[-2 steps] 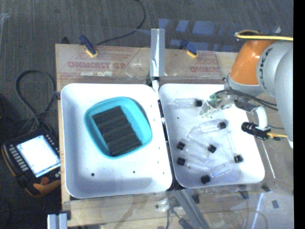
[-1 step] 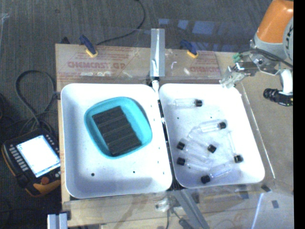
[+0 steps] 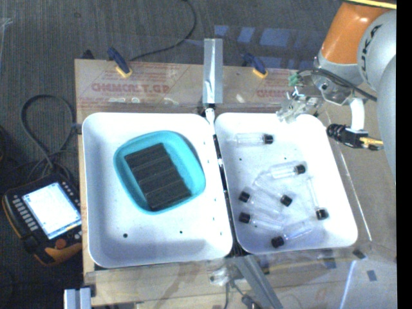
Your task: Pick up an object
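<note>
Claw (image 3: 297,103) sits above the far right corner of the right bin (image 3: 335,172), at its rim — fingers too small and cluttered to read, cannot tell if spread or pressed together. Nothing visibly between them. Grey arm (image 3: 386,50) with its orange band (image 3: 347,24) comes in from the upper right; a black and yellow connector (image 3: 351,136) hangs off the arm just right of the bin.

Right bin holds clear vials with black caps, all lying flat. One vial (image 3: 254,138) lies alone near the far wall, just below and left of the claw. A second vial (image 3: 288,170) lies mid-bin; the rest cluster (image 3: 267,205) toward the near side, some touching or overlapping, hard to count exactly.

Left bin (image 3: 103,140) holds a teal tray (image 3: 125,166) with a black ribbed block (image 3: 158,176) inside it, set on a diagonal.

Bins side by side, touching, on a wooden desk (image 3: 141,82) with red print on the board. Blue and yellow clamps (image 3: 119,61) grip the far edge; a metal post (image 3: 212,69) stands between the bins at the back. Floor (image 3: 64,18) is dark grey carpet with a black cable (image 3: 187,8) across it. A handheld pendant (image 3: 45,214) with a lit screen lies on the floor left of the desk.
</note>
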`<move>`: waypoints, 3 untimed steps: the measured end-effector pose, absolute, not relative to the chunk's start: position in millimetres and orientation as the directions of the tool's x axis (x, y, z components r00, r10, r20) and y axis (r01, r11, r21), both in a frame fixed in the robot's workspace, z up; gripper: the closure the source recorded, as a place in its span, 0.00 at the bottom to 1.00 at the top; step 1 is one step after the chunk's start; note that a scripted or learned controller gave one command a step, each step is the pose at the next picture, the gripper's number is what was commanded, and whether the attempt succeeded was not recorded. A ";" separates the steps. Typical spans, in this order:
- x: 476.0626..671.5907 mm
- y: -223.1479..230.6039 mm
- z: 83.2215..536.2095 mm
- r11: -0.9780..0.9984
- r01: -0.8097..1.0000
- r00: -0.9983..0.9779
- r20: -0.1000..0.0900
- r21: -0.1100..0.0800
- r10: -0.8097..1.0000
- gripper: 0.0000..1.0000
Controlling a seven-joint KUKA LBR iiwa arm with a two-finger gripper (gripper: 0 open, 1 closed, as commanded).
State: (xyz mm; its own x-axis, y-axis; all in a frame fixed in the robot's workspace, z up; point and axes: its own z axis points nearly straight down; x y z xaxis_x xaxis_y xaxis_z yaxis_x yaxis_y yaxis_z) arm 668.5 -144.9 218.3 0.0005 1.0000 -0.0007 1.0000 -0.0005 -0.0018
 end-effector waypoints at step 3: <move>663.1 -178.3 85.8 0.117 0.993 -0.117 0.014 -0.029 0.993 0.00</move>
